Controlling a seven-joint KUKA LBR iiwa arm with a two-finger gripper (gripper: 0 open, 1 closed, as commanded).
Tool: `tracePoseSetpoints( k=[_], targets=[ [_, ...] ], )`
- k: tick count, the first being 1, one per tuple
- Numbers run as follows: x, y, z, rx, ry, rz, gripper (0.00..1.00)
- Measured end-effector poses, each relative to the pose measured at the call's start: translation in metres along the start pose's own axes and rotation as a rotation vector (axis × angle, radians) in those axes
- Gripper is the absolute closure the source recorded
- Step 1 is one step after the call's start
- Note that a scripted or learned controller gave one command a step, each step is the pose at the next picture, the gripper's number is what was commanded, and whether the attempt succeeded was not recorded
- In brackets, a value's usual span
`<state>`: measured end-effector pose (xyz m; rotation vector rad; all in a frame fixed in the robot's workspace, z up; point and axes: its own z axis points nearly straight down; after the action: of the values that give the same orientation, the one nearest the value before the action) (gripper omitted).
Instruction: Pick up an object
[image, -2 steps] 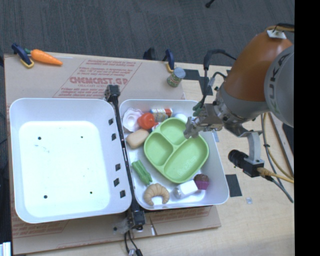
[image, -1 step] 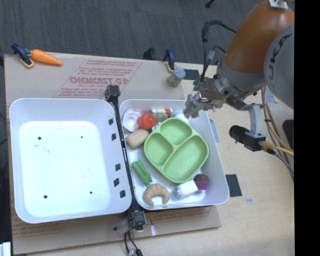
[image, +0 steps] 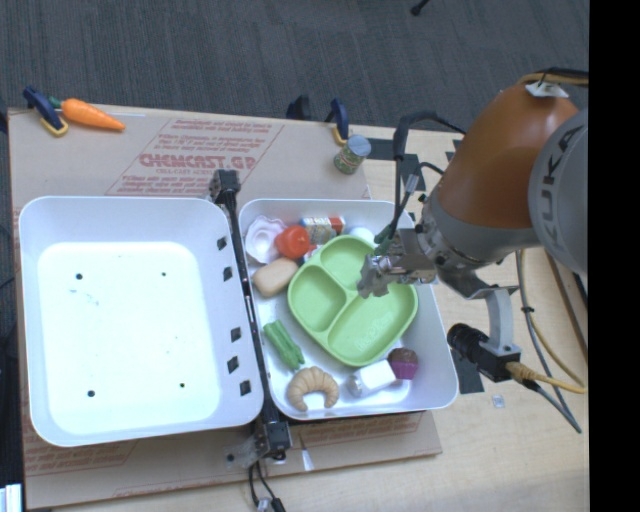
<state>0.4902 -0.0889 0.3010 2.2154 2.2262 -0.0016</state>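
- Camera view: red print reading "CHEMCAST GP" (image: 198, 161) is seen on the brown board (image: 150, 150) beyond the bins; the smaller lines cannot be read.
- "KUKA" lettering (image: 566, 195) is partly seen on the grey arm.
- The left bin (image: 30, 330) is seen beside the right bin (image: 435, 385).
- In the right bin, a green divided plate (image: 345, 300) is held, ringed by a croissant (image: 312, 385), a green vegetable (image: 284, 345), a red tomato (image: 294, 241), a tan roll (image: 274, 277) and a purple item (image: 403, 362).
- A toy carrot (image: 90, 115) and a small can (image: 350, 153) are set on the board.
- The gripper (image: 375, 275) is lowered over the plate's far right rim; whether it is released or clenched cannot be told.
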Motion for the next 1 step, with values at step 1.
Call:
tracePoseSetpoints(
  k=[1],
  targets=[
    [-0.0454,0.0348,0.086,0.004,0.002,0.0,1.0]
  ],
)
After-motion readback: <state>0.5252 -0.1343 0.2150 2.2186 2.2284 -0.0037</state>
